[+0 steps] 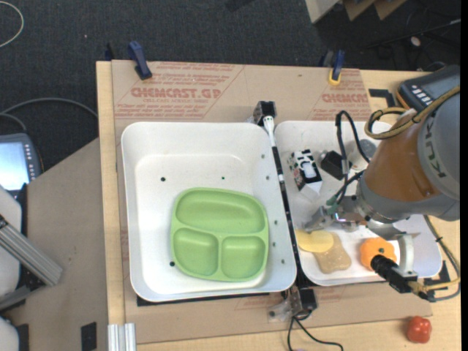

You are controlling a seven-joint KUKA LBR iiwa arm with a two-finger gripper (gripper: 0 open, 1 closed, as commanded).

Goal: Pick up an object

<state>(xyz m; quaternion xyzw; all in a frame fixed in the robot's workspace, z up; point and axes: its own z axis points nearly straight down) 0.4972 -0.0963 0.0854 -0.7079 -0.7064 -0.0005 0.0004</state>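
Dark carpet all round, and a tan counter (219, 86) with printed board under two white bins. The left bin (146, 145) carries a green divided tray (219, 232) toward its near edge. I'm in from the right, grey arm (417, 174) with its orange band hanging over the right bin (292, 134), and my fingers (333, 214) are low over its middle, near the wall shared with the left bin. Whether they're wide or narrow I cannot tell; cables and my own wrist crowd that spot.

Candidates sit along the right bin's near edge: a pale yellow piece (316, 241), a tan textured piece (335, 259) touching it, and an orange object (376, 253) further right, partly behind a black part of my rig. A black-and-white item (306, 165) lies toward the far edge.

The risks, as I judge them: the yellow and tan pieces touch, so closing on one may nudge the other away or pinch both badly. Both look flat, so I could skid over them against the bin floor. A red object (418, 329) sits outside, at the counter's near right corner.
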